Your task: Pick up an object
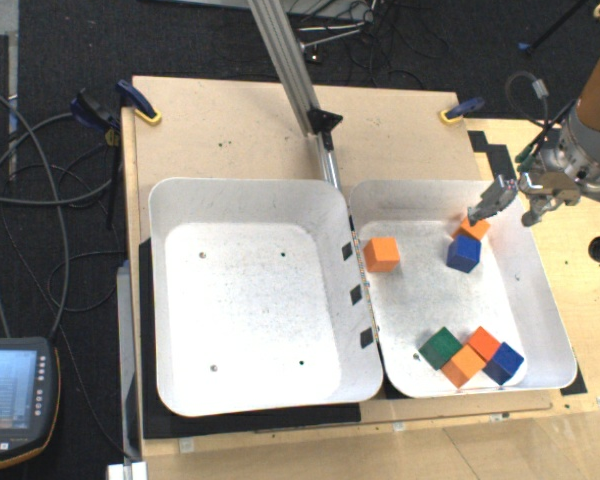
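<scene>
We read no writing on the blocks; the tool [510, 206] hangs spread open (nothing between its fingers) just above an orange block [472, 229] beside a blue block [463, 254].

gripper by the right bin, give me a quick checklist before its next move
1. Gripper over the right bin: ok.
2. A target under the near finger, the small orange block: ok.
3. That block between the fingers: not ok, it sits at one fingertip.
4. Room around it: not ok, a blue cube touches it.
5. Fallback target, the lone orange cube: ok.
</scene>
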